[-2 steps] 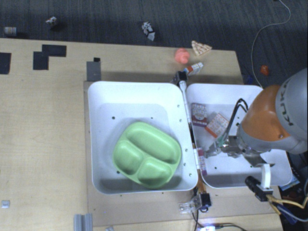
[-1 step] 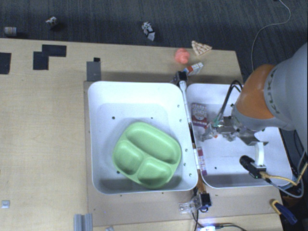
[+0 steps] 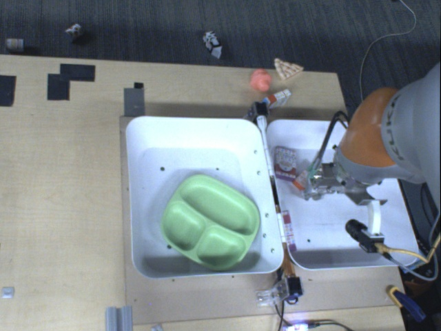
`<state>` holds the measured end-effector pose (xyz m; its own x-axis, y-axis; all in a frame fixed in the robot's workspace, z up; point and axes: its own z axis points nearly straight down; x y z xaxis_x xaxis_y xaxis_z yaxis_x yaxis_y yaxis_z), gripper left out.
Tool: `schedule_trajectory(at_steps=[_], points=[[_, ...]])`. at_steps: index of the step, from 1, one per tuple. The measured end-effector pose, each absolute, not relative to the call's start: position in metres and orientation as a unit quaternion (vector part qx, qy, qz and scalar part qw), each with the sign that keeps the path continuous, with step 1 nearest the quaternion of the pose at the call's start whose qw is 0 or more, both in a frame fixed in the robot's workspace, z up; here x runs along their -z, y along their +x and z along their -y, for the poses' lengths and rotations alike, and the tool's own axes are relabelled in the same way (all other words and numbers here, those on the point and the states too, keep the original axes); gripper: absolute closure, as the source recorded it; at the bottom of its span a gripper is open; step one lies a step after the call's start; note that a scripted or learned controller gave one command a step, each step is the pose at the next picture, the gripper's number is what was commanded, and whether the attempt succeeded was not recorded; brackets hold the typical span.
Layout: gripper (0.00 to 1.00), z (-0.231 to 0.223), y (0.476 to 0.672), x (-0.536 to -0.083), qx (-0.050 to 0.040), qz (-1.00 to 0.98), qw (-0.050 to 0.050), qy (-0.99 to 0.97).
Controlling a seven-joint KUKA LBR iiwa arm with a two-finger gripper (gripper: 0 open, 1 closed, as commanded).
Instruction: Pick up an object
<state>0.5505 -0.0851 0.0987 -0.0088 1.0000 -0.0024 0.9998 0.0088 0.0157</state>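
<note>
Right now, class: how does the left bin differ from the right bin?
The left bin holds a green divided plate; the right bin holds a small packet. The claw is over the right bin, not the left bin. The left bin looks wider than the right bin. Both are shallow and white.

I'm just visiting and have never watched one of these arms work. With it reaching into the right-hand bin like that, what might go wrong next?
1. The gripper sits low by small items near the right bin's left wall; it may nudge rather than lift them.
2. Those items lie close to the wall, so a finger could scrape it.
3. The green tray in the left bin looks broad and hard to pinch.
</note>
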Motion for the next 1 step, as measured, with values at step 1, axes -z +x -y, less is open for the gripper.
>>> schedule_trajectory(at_steps=[1], points=[[1.00, 0.1346, 0.6087, -0.1708, -0.0016, -0.709, 0.003, 0.705]])
